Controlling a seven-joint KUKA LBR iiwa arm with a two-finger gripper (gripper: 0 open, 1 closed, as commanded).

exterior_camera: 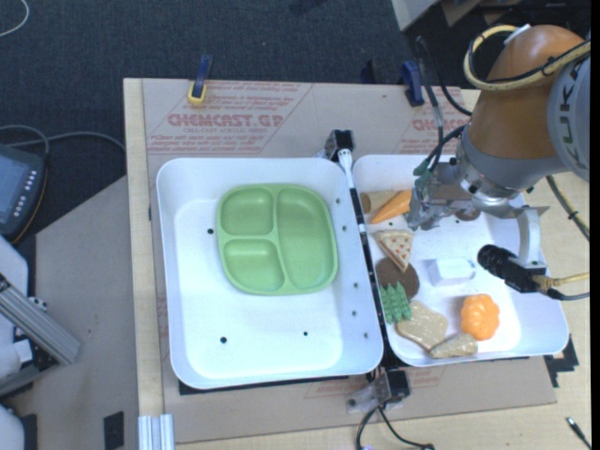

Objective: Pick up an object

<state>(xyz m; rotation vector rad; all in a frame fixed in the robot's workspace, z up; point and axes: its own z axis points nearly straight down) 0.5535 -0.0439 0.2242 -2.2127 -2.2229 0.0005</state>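
The right bin (pixel 539 331) holds several toy foods. An orange wedge (pixel 390 206) lies at its upper left, with a waffle-patterned triangle (pixel 397 246) below it and a brown disc (pixel 397 277) under that. A green leafy piece (pixel 395 302), two tan cracker-like pieces (pixel 424 324) and an orange pumpkin-like piece (pixel 479 315) sit along the near side. A small white block (pixel 450 270) lies mid-bin. My gripper (pixel 424 212) hangs over the bin's upper part, just right of the orange wedge; its fingers are hidden from this angle.
The left bin (pixel 187 279) carries a green divided plate (pixel 277 239). A black clip (pixel 338 142) sits where the bins meet at the far side. A black part on the arm's side (pixel 504 263) overhangs the right bin. Cables (pixel 441 125) run along the arm.
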